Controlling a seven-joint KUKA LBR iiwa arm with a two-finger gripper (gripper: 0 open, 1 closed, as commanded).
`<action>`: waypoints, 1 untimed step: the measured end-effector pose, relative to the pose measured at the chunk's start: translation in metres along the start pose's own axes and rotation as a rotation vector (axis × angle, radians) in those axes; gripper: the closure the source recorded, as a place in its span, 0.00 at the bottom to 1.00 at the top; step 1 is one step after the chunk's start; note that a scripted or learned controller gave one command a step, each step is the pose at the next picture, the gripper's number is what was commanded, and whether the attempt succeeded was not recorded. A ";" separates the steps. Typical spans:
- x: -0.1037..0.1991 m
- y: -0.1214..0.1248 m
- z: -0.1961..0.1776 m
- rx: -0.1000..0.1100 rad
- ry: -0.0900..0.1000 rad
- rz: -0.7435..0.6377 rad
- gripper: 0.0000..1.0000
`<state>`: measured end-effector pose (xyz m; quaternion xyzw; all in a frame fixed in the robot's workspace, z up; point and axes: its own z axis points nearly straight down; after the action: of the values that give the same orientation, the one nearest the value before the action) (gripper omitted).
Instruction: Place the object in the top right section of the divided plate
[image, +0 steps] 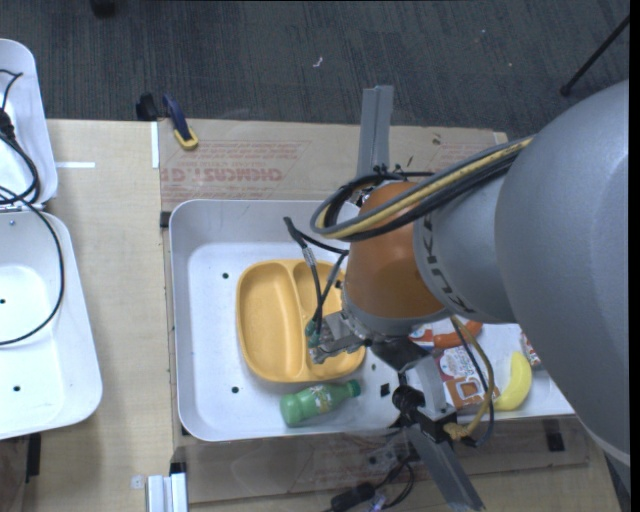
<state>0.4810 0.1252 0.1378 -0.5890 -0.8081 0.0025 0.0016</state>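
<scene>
Only writing I can spot is red print on the cardboard (240, 160) behind the bin, reversed and too blurry to read. The carton (462, 378) has an orange label, also unreadable. My white bin (200, 330) holds the yellow divided plate (268, 325), a green bottle (318, 400) lying just below it, and a banana (516, 384) to the right. My gripper (335, 340) sits over the plate's right edge; can't tell its grip.
</scene>
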 end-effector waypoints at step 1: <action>0.009 -0.001 -0.023 -0.003 0.000 -0.027 1.00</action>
<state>0.4774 0.1338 0.1610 -0.5779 -0.8161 0.0014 0.0006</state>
